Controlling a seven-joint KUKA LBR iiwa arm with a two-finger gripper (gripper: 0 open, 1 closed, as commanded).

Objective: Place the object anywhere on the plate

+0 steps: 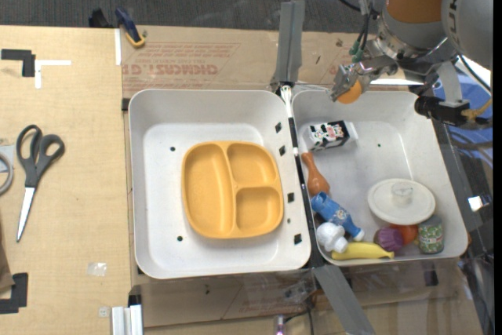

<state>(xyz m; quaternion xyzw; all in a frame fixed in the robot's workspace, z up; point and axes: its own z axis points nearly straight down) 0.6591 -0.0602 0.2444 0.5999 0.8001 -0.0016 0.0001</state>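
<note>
Pincer (pixel 350 86) clenched on small orange object (pixel 351 90), lifted above right bin's far edge for carrying left to yellow three-compartment plastic plate (pixel 232 189).

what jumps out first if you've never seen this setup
The yellow divided plate sits alone in the left bin. The right bin holds a jumble of small toys along its near edge. Above its far left corner, the hand grips a small orange object.

Orange object (pixel 350 90) between fingers (pixel 342 80)
</note>
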